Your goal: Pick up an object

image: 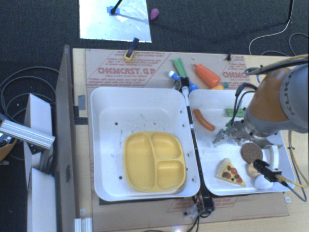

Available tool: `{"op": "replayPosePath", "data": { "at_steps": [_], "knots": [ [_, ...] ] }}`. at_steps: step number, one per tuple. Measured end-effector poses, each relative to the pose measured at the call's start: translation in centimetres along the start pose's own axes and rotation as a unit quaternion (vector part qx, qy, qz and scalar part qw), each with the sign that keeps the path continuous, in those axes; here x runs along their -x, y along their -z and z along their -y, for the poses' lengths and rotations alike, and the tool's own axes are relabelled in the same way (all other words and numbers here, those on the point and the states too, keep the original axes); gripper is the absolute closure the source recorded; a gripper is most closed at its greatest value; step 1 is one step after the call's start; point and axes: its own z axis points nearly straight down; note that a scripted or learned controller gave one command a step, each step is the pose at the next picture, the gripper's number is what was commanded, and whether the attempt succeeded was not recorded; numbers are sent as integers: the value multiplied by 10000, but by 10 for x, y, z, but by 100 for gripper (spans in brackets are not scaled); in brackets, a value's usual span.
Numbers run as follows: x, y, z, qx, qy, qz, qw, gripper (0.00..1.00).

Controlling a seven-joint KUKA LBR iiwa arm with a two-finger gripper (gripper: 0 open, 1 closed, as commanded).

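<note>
Arm low in right bin [241,187] | jaws [223,137] down among food toys for a pick, state cannot be told | nearest: sausage [203,120], pizza slice [230,172] | yellow tray [155,161] in left bin [111,110]

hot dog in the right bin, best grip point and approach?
Judging from the one view: take the hot dog across its middle, straight down from above. It lies flat on the bin floor, long and narrow, running diagonally, so set the fingers across its short width. The divider wall is close on its left; the end effector sits nearby to its lower right.
</note>
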Motion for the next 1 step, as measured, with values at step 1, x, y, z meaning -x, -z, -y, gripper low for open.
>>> {"op": "replayPosePath", "data": {
  "at_steps": [1],
  "knots": [
    [-17, -9, -76, 61, 5, 21, 10000, 0]
  ]
}}
